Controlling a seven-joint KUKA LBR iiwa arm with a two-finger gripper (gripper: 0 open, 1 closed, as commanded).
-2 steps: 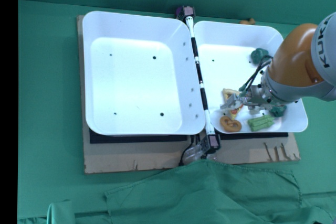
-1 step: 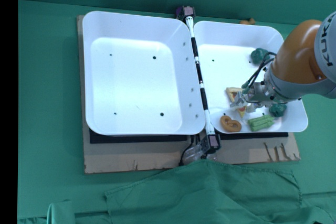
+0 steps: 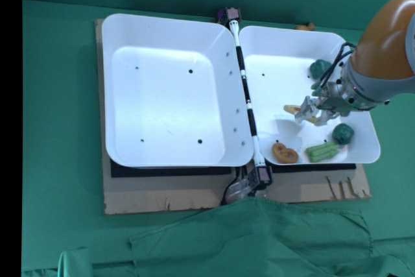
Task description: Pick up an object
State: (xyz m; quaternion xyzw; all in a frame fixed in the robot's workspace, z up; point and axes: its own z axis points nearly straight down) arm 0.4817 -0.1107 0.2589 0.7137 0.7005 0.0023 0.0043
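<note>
- Green cloth [image 3: 259, 237] is lying bunched along the bottom of the view, nearest the camera, just below the cardboard sheet [image 3: 136, 201] that is carrying both bins
- Taking the right bin [image 3: 272, 48] as the landmark: the left bin [image 3: 168, 91] is sitting directly to its left, the two rims touching along a black-and-white divider strip [image 3: 245, 87]
- Inside the right bin, near its front wall, an orange pretzel-shaped piece [image 3: 284, 153] is lying beside a green ridged piece [image 3: 322, 152]; a dark teal lump [image 3: 342, 133] is resting toward the front right corner, and another teal lump [image 3: 320, 68] is sitting by the far right wall
- The gripper [image 3: 314, 110] is hanging low over the middle of the right bin — the arm [image 3: 386, 48] is reaching in across the bin's right rim
- A yellow-orange piece [image 3: 292, 109] is poking out at the left of the fingertips, at floor level as far as I can judge; whether the fingers are clenched on it, or parted around it, I cannot tell
- Progress, as a judgement: the approach looks done — the lift is what is left, since nothing is showing clear of the bin floor yet
</note>
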